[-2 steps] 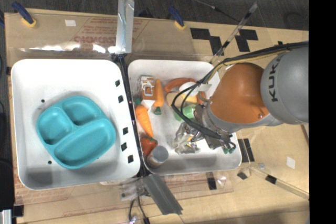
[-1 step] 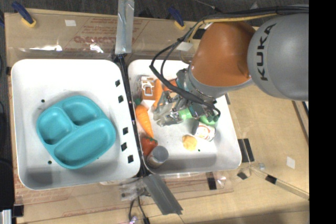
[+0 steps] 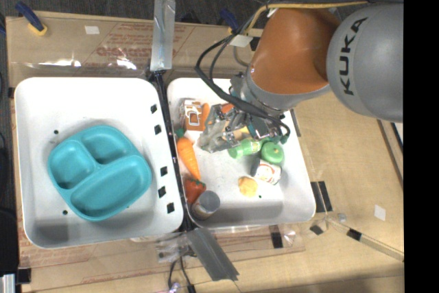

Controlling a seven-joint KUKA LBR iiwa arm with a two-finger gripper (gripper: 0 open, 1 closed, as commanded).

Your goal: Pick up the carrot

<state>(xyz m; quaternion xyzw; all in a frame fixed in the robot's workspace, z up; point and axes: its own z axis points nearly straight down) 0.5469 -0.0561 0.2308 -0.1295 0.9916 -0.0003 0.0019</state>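
The carrot (image 3: 187,156) is orange and tapered. It lies along the left wall of the right bin (image 3: 296,197), pointing toward the front. My gripper (image 3: 221,132) hangs low over the middle of that bin, just right of and slightly behind the carrot's thick end. It sits among other items, and no carrot shows in it. The arm's orange band and grey wrist hide the bin's back right part.
Around the gripper lie a green bottle (image 3: 245,147), a green apple (image 3: 272,151), a small can (image 3: 269,173) and a yellow lemon (image 3: 247,185). An orange carton (image 3: 193,113) sits behind the carrot. In front of it are a red pepper (image 3: 194,186) and a grey cup (image 3: 208,202). A teal divided plate (image 3: 99,170) fills the left bin (image 3: 34,99).
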